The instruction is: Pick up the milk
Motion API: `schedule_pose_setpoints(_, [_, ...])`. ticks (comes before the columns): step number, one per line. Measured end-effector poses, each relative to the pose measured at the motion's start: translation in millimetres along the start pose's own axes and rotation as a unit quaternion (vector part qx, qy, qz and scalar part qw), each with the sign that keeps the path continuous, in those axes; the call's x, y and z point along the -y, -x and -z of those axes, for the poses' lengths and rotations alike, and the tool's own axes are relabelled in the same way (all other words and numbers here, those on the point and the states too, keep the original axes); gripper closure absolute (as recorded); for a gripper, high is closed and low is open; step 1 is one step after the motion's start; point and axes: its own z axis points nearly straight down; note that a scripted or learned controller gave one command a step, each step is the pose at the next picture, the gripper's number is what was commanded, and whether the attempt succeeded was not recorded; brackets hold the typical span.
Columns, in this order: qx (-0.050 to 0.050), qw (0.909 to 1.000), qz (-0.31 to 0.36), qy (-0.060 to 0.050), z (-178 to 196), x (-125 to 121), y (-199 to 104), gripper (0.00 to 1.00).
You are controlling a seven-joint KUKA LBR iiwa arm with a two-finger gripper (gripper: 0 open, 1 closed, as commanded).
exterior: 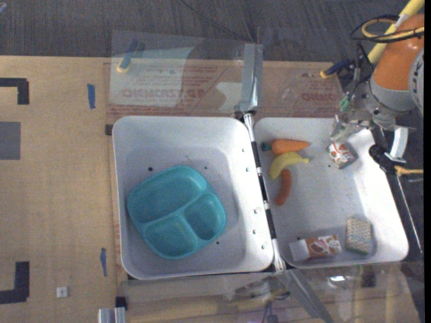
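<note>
Sitting by fingers (339, 133) (right bin (323, 204)): milk (342, 154)

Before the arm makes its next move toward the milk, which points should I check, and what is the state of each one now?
1. Which carton is the milk: cannot tell. A small red-and-white carton and a longer carton both lie in the right bin.
2. Gripper near a carton: ok, it hangs just beyond the small carton.
3. Carton lifted: not ok, both appear to rest on the bin floor.
4. Room around the small carton: ok, the carrot lies apart.
5. Room around the longer carton: not ok, the sponge lies close beside it.
</note>
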Motion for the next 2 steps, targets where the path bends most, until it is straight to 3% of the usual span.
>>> schedule_pose_setpoints(1, [-0.003, 0.9888, -0.149, -0.009, 53, 113, 5, 1.0])
schedule_pose_setpoints(2, [-0.003, 0.9938, -0.111, -0.008, 52, 182, 0, 1.0])
